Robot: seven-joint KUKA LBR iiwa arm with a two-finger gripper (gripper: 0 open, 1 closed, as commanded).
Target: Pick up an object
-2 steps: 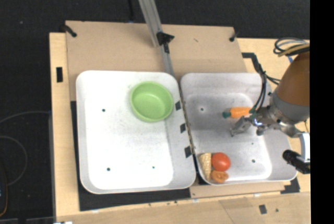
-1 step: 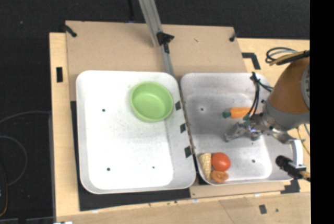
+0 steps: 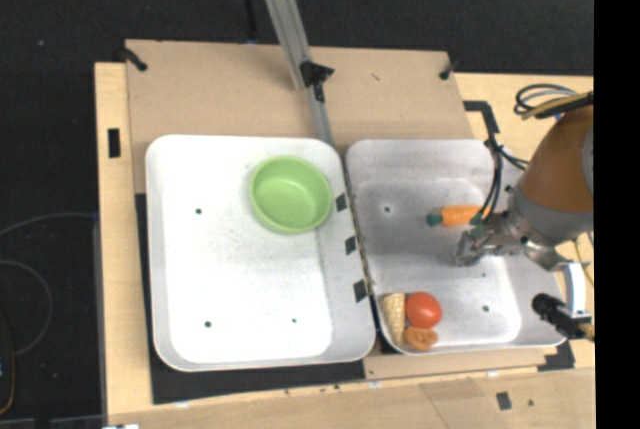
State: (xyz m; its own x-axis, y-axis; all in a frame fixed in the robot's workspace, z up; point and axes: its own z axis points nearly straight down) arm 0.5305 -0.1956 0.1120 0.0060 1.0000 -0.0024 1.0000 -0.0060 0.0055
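Observation:
A small orange carrot with a green tip (image 3: 455, 215) lies in the right bin (image 3: 400, 177), near its middle. My gripper (image 3: 472, 250) hangs just below and to the right of the carrot, low over the bin floor, with nothing visibly between its fingers. At the bin's front left corner sit a red tomato (image 3: 424, 308), a pale yellow piece (image 3: 394, 310) and an orange-brown piece (image 3: 420, 338), close together. A green bowl (image 3: 291, 194) stands upright in the left bin (image 3: 200, 317), towards its back right.
The arm's orange band and grey wrist (image 3: 560, 187) come in over the right bin's right side. A slanted metal pole (image 3: 285, 17) rises behind the bins. Cables (image 3: 545, 100) lie at the back right of the bench.

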